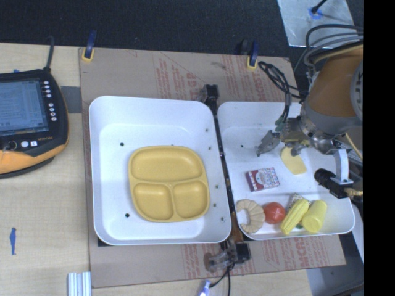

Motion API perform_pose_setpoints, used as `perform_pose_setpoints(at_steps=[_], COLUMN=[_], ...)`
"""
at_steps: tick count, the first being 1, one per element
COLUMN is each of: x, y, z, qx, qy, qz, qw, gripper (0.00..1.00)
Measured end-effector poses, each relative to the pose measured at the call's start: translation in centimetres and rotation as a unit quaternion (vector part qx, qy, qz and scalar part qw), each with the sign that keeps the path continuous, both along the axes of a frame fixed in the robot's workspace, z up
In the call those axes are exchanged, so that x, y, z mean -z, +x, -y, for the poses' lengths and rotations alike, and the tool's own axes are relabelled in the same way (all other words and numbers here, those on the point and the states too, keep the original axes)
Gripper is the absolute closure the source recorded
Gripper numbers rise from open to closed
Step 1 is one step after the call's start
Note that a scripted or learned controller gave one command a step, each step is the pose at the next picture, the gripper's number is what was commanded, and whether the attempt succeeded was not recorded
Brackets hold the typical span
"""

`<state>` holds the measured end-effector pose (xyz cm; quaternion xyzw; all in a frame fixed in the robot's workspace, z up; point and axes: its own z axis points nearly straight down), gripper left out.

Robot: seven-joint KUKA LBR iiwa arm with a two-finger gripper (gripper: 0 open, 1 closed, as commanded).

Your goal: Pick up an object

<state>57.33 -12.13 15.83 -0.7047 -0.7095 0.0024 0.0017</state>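
The right white bin [247, 113] holds several items. A pale yellow wedge [294, 161] lies just below the arm's wrist, and a red-and-white packet [262, 179] sits mid-bin. Along the front edge lie a beige ring-shaped pastry [250, 216], a red tomato [274, 212], a corn cob [295, 214] and a yellow cylinder [315, 216]. My gripper [267, 143] hangs over bare bin floor in the upper middle, pointing left and down, a little above and left of the wedge and above the packet. Nothing shows in it.
The left white bin [111, 122] holds a yellow three-compartment plate [168, 182]. A tablet controller [28, 119] rests on the bench at far left. Cables [281, 82] trail behind the right bin, and a black fitting [330, 182] juts out at its right edge.
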Motion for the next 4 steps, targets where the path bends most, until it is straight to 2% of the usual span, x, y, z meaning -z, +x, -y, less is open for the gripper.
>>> perform_pose_setpoints(at_steps=[1, 2, 3, 4], x=[3.7, 6.7, 6.7, 5.7], y=[-3.3, 0.2, -2.6, -2.6], z=[-1.8, 1.6, -1.8, -1.7], qx=[0.001, 0.002, 0.0, -0.002], qy=[0.0001, 0.0002, 0.0001, -0.0005], qz=[0.0, 0.001, 0.001, -0.001], qw=[1.0, 1.0, 1.0, 1.0], gripper=[0.0, 0.0, 0.0, 1.0])
